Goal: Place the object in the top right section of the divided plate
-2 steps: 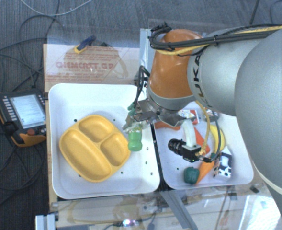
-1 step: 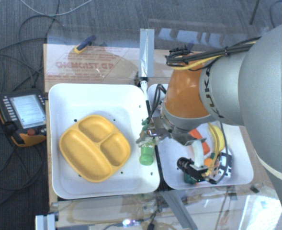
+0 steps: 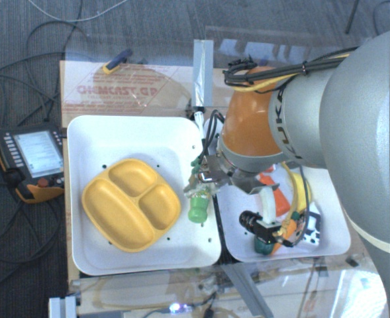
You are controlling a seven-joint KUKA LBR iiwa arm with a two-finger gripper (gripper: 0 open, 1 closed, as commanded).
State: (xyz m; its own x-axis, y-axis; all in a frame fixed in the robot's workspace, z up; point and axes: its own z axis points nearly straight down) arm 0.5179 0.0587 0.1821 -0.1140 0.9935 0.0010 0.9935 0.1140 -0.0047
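Setting: grey carpet [image 3: 22, 45] strewn with dark cables. At 12 o'clock on the bench lies a brown board [image 3: 122, 91] with reversed red lettering under clear film.

Item 1. Small yellow-and-blue tool [image 3: 117, 59], on the board's edge at 11 o'clock.

Item 2. Teach pendant [image 3: 29, 154], lit screen, orange base, on the carpet at 9 o'clock of the bins.

Item 3. Left bin [image 3: 102, 144], white, shallow.

Item 4. Yellow divided plate [image 3: 132, 204], flat in the left bin, a little toward its 7 o'clock. It has three sections. The large one runs from 9 to 6 o'clock. One small one is at 12 o'clock and the other is at 3 o'clock.

Item 5. Green object [image 3: 198, 211], pale green, short and rounded. It is at 3 o'clock of the plate, near its rim but outside it. It is close to the left bin's wall at 4 o'clock. It sits directly under my gripper. I cannot tell whether it hangs from me or rests on the bin floor.

Item 6. My gripper [image 3: 199, 192], over the left bin's 3 o'clock edge, below my orange band [image 3: 251, 124]. My grey arm [image 3: 353, 124] comes in from 3 o'clock. I cannot tell whether the gripper is apart, together or clamped.

Item 7. Right bin [image 3: 231, 234], white, largely under my arm.

Item 8. Orange pieces [image 3: 282, 201], near the middle of the right bin.

Item 9. Teal object [image 3: 264, 246], at 6 o'clock of the right bin.

Item 10. Black-and-white object [image 3: 312, 224], at 4 o'clock of the right bin; its kind is unclear.
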